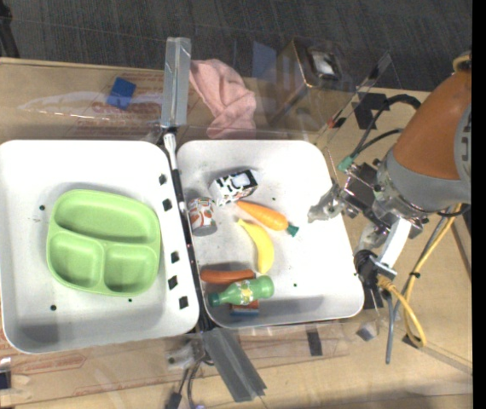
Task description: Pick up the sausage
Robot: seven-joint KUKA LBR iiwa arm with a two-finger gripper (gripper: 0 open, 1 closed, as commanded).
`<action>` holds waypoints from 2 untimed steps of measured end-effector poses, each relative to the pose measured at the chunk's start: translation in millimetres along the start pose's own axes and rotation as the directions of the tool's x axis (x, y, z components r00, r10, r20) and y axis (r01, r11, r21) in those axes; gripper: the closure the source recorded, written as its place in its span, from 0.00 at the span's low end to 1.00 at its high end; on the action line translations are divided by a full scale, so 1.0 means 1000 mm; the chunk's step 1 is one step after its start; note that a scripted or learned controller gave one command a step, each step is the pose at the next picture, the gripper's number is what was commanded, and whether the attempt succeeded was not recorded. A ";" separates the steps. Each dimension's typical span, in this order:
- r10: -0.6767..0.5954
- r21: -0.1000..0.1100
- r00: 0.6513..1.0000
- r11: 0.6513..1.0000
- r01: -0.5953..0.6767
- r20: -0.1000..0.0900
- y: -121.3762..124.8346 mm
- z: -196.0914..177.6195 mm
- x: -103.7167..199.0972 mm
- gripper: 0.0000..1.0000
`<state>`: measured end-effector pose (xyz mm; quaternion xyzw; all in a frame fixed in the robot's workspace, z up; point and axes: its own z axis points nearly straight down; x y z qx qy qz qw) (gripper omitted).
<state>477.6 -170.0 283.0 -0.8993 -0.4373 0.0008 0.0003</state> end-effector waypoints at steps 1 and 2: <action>0.235 0.004 0.972 0.972 -0.235 0.003 -0.050 0.050 0.063 0.00; -0.020 0.000 1.000 1.000 0.020 -0.001 -0.065 -0.076 0.083 0.00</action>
